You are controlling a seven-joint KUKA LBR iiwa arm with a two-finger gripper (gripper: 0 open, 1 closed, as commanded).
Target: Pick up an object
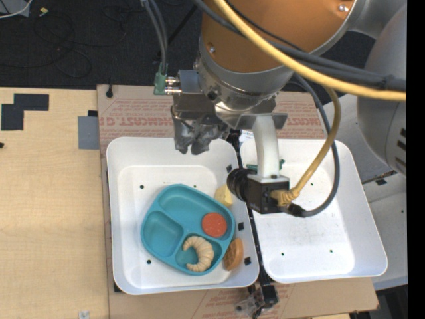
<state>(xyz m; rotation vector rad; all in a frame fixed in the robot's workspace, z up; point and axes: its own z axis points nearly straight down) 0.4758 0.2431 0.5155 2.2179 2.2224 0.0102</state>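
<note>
In the left bin (pixel 123 218), a teal plate (pixel 159 231) with three compartments lies flat and takes up most of the floor, a little toward the near right corner. In its right compartment sits a red round piece (pixel 214 224), flat like a disc. In the near compartment lies a pale curved piece (pixel 199 252), bent like a hook, with its ends toward the left. The big left compartment shows only its teal floor.

Two smaller things are just beside the plate, against the right wall of this bin. A brown round piece (pixel 234 254) leans at the near right rim of the plate and touches it. A small yellow piece (pixel 224 196) is at the far right rim of the plate; part of it is hidden and I cannot tell its shape.

The gripper (pixel 196 139) hangs over the far part of the left bin, close to its far wall, well apart from the plate and from the things on it. It looks dark and blurred, so I cannot tell whether it is open or closed, and nothing is seen in its hold. The grey arm (pixel 378 58) with the orange band (pixel 265 18) fills the far right of the scene above it.

The right bin (pixel 345 244) stands just beside the left one, touching it along the middle. Both rest on a brown cardboard sheet on the pale surface (pixel 46 198).
</note>
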